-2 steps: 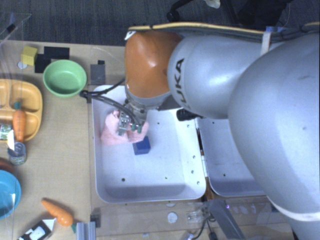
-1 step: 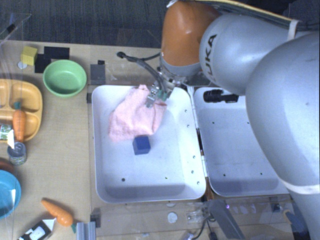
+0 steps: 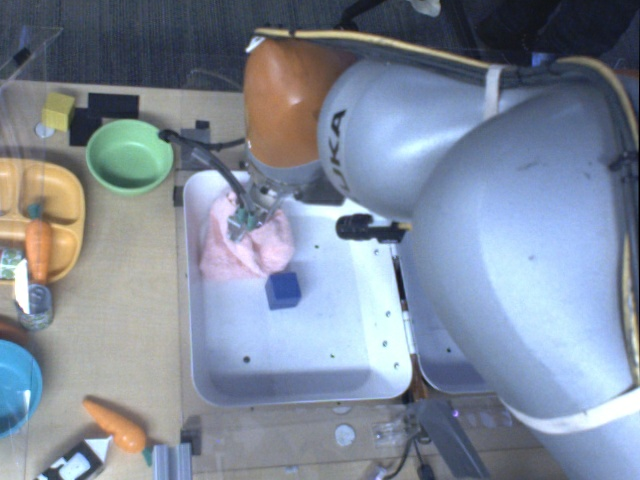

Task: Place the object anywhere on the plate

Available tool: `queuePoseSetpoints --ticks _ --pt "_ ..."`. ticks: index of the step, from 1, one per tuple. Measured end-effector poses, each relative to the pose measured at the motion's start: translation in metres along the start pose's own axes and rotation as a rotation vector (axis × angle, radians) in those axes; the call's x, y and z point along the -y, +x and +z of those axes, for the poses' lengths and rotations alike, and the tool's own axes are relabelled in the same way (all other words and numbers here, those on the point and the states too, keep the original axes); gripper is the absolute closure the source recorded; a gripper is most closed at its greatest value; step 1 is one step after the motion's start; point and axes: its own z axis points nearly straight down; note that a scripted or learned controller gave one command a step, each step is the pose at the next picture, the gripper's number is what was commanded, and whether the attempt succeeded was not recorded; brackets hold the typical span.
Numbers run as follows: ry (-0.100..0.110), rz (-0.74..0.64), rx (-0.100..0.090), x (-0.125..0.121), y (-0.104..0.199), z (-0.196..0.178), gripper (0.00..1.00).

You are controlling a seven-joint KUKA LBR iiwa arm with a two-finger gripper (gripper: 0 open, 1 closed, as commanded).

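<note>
2 white bins are set side by side on the bench, and most of the right bin is hidden under the big grey arm. Nearest the camera, along the bottom edge, a small carrot is laid on the wood just left of the left bin, with a little black-and-white gadget beside it. A blue plate is cut off by the left edge a bit further up.

Inside the left bin, a blue cube is seen roughly in the middle of the floor, just below the lower right corner of a crumpled pink cloth; whether the 2 are touching can't be told. The cloth is bunched in the bin's far left part.

The gripper is pressed down right onto the top of the cloth, under the orange band. Its tips are buried in the folds, so how they're set can't be made out, and a grip on the cloth can't be confirmed.

Further left, a yellow divided tray is seen with a 2nd carrot lying in it. Beyond that a green bowl is placed near the bin's far left corner, with a yellow block and a black block at the far edge.
</note>
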Motion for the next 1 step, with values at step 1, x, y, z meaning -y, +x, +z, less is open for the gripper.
queuePoseSetpoints --ticks 1 --pt "-0.013 0.290 0.007 -0.0020 -0.0013 0.0485 1.00"
